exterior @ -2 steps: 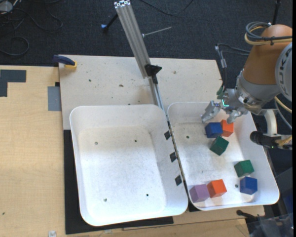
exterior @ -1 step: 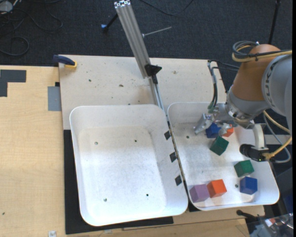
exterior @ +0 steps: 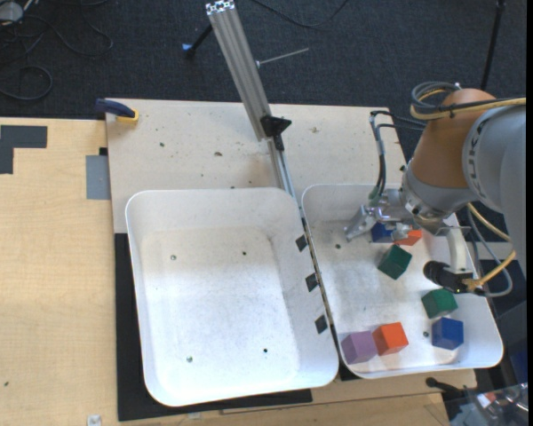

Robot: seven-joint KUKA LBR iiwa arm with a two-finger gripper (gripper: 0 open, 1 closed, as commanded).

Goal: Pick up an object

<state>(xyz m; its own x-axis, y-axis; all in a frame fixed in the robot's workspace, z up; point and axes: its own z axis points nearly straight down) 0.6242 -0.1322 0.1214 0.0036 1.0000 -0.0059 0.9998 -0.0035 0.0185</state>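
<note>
The arm reaches in from the right, and my gripper hangs low over the back part of the right bin. A small blue block and an orange piece lie just to its right, partly hidden by the wrist. A dark green block sits tilted just in front of them. Nearer the front lie a green block, a blue block, an orange block and a purple block. I see nothing clearly held.
The left bin adjoins the right one along a divider with black clips. A slanted aluminium post rises behind the bins. Cables hang at the right bin's far-right edge.
</note>
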